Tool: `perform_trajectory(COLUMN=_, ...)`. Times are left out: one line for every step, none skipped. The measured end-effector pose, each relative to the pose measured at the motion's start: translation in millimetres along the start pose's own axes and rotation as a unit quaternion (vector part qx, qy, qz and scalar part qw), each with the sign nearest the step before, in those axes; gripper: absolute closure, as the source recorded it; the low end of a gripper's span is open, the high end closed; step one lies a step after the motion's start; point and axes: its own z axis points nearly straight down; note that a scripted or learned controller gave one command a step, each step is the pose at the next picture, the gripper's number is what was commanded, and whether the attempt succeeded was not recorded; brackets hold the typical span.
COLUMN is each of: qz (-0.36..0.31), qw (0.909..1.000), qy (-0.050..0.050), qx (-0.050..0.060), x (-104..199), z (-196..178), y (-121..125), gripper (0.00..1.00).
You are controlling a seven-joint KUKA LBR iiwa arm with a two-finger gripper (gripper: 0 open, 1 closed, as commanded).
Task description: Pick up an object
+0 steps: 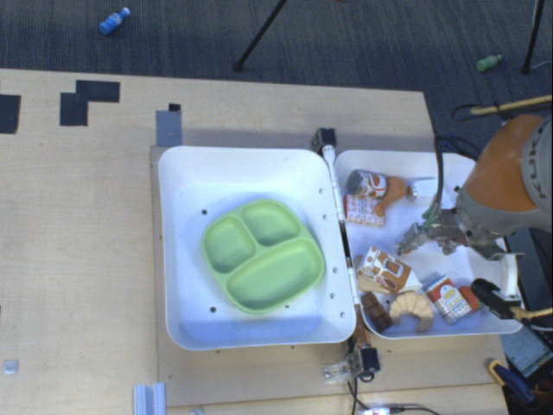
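The right bin [449,164] holds several small items. At its back left lies a small can [366,182] beside a brown toy [395,188], with a red and white packet [364,211] just in front. Further forward are an orange and white box [383,271], a croissant [414,309], a dark brown piece [375,310] and a red carton [450,300]. My gripper [425,235] hangs over the middle of this bin, above a bare patch between the packet and the red carton. The grey arm with its orange band [504,176] reaches in from the right.
A green divided plate [263,255] lies in the left bin [186,232]. A black clamp [325,137] sits at the back where the two bins meet. Wooden bench surface [78,249] stretches to the left. Cables and a clip [359,366] lie at the front edge.
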Motion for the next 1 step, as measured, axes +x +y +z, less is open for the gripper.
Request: perform_trajectory(qz=0.002, qw=1.0, qy=-0.002, qx=-0.001, x=-40.8, z=9.3, y=-54.6, gripper=0.0)
